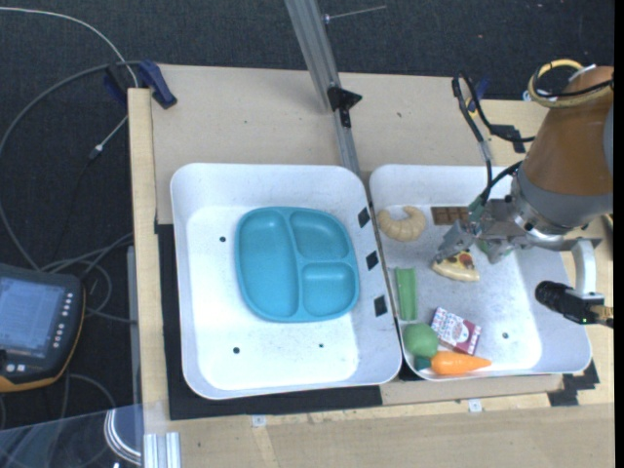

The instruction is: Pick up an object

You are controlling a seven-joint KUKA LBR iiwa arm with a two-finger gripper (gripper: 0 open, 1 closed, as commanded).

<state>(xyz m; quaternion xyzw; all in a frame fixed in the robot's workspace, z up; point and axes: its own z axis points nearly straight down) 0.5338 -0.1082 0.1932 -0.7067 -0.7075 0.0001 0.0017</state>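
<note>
- Pizza slice lies in the right bin, at about 10 o'clock from that bin's middle — gripper is just above it.
- Whether the jaws are apart or together I cannot tell.
- Risk: the flat slice could slip out — croissant at its 10 o'clock crowds the approach.

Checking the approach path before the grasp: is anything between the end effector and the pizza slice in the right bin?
Nothing visible does. The end effector hangs right over the pizza slice in the right bin. The croissant lies to its left and the green stick lower left, both off that path.
</note>
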